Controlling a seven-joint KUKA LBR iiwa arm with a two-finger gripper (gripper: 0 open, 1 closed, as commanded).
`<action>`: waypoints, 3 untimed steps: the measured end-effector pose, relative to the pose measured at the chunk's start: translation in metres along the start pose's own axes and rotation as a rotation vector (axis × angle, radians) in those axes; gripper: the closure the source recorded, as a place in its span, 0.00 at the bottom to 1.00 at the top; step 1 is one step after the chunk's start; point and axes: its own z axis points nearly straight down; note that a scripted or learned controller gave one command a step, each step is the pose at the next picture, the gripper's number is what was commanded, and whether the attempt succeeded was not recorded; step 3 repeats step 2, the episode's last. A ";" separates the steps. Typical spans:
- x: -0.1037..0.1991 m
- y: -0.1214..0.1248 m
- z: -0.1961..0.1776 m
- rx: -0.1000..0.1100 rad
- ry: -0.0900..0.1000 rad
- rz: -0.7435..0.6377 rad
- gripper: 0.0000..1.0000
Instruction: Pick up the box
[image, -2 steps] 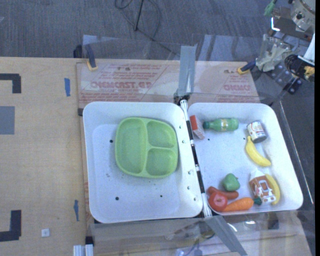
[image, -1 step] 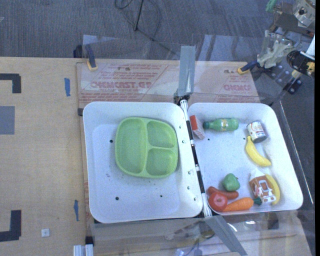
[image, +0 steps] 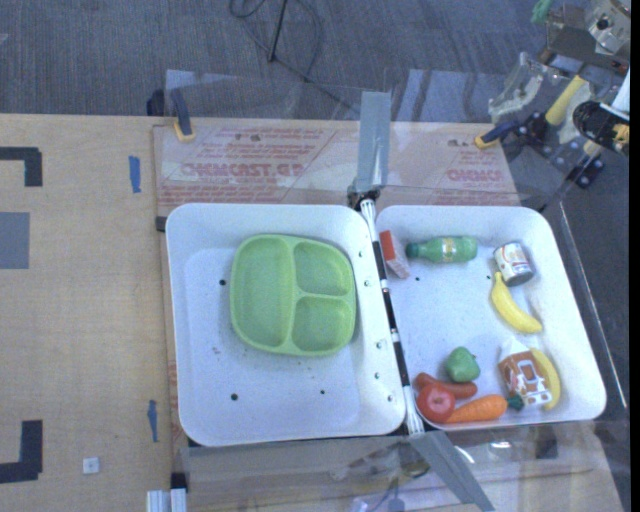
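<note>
A small red and white box (image: 393, 255) lies against the left wall of the right bin (image: 560, 250), near its far end. An orange and white carton (image: 525, 379) lies at that bin's near right corner, next to a yellow banana (image: 548, 372). The arm's end with the gripper (image: 545, 95) hangs at the top right, beyond the far right corner of the right bin and well away from both the box and the carton.
The right bin also holds a green bottle (image: 445, 249), a can (image: 513, 263), a second banana (image: 513, 305), a green pepper (image: 461, 364), a tomato (image: 436, 401) and a carrot (image: 480, 408). A green divided plate (image: 293, 294) sits in the left bin (image: 195, 330).
</note>
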 end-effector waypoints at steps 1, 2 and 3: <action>0.001 0.001 -0.011 -0.004 -0.002 -0.002 1.00; -0.029 0.007 0.043 0.003 0.002 0.078 1.00; -0.029 0.007 0.043 0.003 0.002 0.078 1.00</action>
